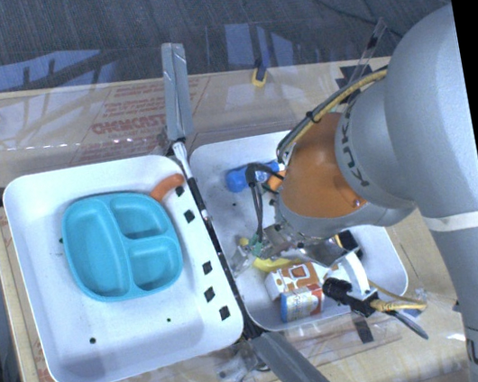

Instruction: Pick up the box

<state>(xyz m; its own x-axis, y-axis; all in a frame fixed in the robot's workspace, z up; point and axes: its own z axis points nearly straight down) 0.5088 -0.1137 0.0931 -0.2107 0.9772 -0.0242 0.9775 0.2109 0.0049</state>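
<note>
1. As far as the slanted view from above allows a judgement, the task is not yet done: the box (299, 290) is seen lying on the floor of the right bin (223, 206), in its near part, and nothing is seen closed around it.
2. The gripper (265, 247) is placed low inside the same bin, just beside and above the box in the view, with a yellow object (275, 262) lying between the two. Contact with the box cannot be confirmed.
3. Whether the gripper is open or closed cannot be told, since the wrist and the orange band of the arm (320, 185) hide most of it.
4. What is left, by this reading, is nearly the whole task. The gripper has to be brought over the box, closed on it, and the box has to be raised clear of the bin.
5. The box is seen as a small carton with printed faces: orange and white on the part nearer the gripper, blue and white on the part nearer the bin's front wall. It appears to lie flat rather than stand, though its exact pose is partly masked by robot hardware at its right.
6. Clutter is judged a risk: the yellow object touches or nearly touches the box, and a blue object (237, 179) lies at the far end of the bin.
7. The left bin (63, 335), holding a blue divided plate (120, 243), is not involved.
</note>
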